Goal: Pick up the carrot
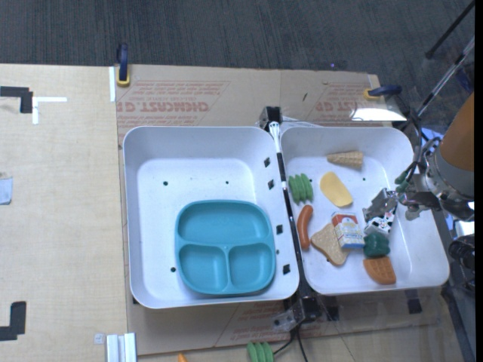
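1. The carrot (379, 270) lies in the right bin's (423, 271) near corner, below the pincer (379, 208); nothing's gripped, and I can't tell the pincer's gap.
2. I'd drop straight down and close across its narrow width.
3. Green toy (376, 245) touches its top edge; milk carton (349, 234) just left.
4. Bin wall close below; open floor to the right.

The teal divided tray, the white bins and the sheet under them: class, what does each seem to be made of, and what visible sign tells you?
Teal divided tray: probably moulded plastic, smooth with a faint sheen; one even colour, rounded compartment ridges.
White bins and: likely thin formed plastic, glossy; soft rounded walls catching light.
Sheet underneath: cardboard, matt brown with red print.
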You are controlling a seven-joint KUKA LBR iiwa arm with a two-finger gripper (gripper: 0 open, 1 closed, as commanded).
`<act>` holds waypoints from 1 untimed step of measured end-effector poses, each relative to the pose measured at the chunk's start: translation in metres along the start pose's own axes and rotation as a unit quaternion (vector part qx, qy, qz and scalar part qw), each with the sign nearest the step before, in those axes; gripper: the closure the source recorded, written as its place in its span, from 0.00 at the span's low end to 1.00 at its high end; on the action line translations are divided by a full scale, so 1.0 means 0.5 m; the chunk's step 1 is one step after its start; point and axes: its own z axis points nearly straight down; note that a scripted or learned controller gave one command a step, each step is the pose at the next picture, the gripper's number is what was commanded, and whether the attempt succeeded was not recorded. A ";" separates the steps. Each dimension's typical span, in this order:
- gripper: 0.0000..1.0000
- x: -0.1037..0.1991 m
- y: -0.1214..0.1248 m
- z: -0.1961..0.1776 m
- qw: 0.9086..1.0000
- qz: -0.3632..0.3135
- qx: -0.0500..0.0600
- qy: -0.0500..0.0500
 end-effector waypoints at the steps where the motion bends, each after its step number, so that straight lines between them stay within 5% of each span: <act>1: 0.00 0.098 0.086 0.117 0.999 0.053 0.000 0.000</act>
